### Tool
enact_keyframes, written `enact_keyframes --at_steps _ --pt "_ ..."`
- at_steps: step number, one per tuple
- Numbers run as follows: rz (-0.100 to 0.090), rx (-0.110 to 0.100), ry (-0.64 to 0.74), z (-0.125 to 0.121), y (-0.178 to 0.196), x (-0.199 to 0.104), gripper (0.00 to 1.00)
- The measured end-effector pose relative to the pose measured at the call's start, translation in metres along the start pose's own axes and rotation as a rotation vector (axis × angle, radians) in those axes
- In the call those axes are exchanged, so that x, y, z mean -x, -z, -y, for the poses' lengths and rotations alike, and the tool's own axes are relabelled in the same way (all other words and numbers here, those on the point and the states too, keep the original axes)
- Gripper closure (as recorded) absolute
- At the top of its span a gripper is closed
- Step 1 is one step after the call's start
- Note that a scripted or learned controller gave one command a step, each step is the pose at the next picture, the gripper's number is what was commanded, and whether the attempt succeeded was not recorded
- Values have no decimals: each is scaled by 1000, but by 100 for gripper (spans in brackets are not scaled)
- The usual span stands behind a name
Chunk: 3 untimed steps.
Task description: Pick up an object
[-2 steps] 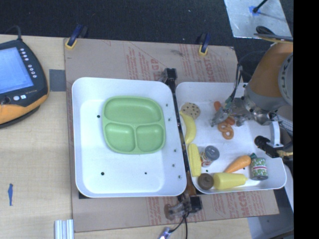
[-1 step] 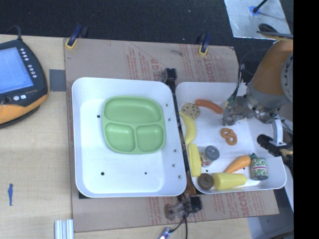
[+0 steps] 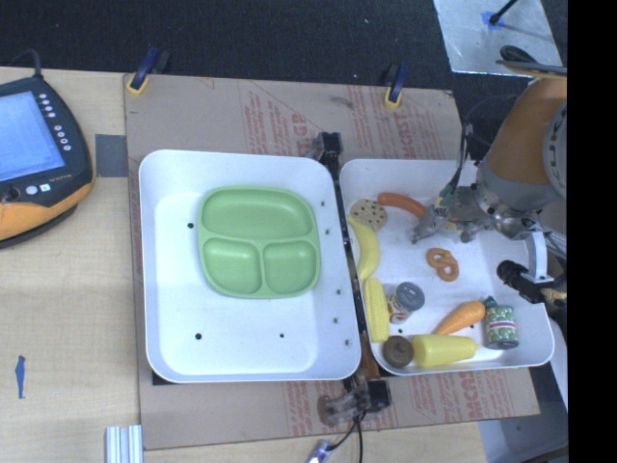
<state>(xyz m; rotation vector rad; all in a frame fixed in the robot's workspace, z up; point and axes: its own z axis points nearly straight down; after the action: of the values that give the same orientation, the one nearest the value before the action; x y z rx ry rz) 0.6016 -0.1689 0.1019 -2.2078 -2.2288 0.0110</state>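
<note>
White right bin (image 3: 540, 357) sits beneath arm's lowered end effector (image 3: 445, 222).

You saw the arm (image 3: 525, 148) reach in from the right, its pincer (image 3: 445, 222) low, fingers splayed apart.

Pale green divided plate (image 3: 258, 241) in white left bin (image 3: 164, 355). White right bin (image 3: 540, 350): yellow banana (image 3: 365, 246), orange carrot (image 3: 458, 317), orange-red sausage (image 3: 400, 203), brown pretzel (image 3: 442, 263), tan speckled cookie (image 3: 368, 213), yellow bottle (image 3: 442, 350), green-patterned can (image 3: 499, 323). Light wood bench (image 3: 58, 355); brown cardboard sheet (image 3: 241, 114) with reddish print.
</note>
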Motion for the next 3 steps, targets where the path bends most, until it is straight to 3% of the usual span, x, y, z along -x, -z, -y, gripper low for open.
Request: enact_keyframes --at_steps 1,2,3 --pt "-2 5 -4 -55 -9 -35 0" --pt "-2 6 -8 -54 -9 31 0" --pt "-1 4 -5 9 17 -2 0"
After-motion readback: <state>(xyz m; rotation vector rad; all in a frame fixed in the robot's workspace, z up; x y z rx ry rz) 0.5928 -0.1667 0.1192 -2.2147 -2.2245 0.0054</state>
